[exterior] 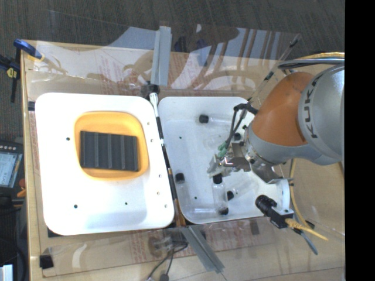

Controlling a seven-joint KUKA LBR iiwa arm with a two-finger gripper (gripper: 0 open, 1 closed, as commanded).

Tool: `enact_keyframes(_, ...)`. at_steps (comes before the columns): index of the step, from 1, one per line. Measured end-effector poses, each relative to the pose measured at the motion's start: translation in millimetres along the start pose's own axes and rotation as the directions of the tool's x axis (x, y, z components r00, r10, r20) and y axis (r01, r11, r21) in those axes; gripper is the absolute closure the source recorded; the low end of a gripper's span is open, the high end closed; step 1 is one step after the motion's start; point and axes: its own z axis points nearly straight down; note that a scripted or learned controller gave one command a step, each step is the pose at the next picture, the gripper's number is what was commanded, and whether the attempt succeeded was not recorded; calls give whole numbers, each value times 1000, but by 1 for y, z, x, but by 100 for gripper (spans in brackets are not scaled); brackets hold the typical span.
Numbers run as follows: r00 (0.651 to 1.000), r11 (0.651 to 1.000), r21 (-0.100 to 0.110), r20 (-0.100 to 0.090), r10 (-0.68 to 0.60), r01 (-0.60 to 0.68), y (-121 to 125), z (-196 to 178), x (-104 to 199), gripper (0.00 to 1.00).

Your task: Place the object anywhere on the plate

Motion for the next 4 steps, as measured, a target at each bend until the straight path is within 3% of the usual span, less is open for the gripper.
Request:
enact_keyframes(1, 993, 993, 3, -2, -122, 122, 82, 3, 72, 100)
enact_keyframes(2, 946, 946, -1, 0, -325, 325, 115, 15, 131, 100)
enact_keyframes(3, 946, 946, 0, 0, -325, 325, 115, 15, 131, 0)
enact_keyframes(4, 935, 935, -3, 0, -355, 355, 113, 14, 190, 0)
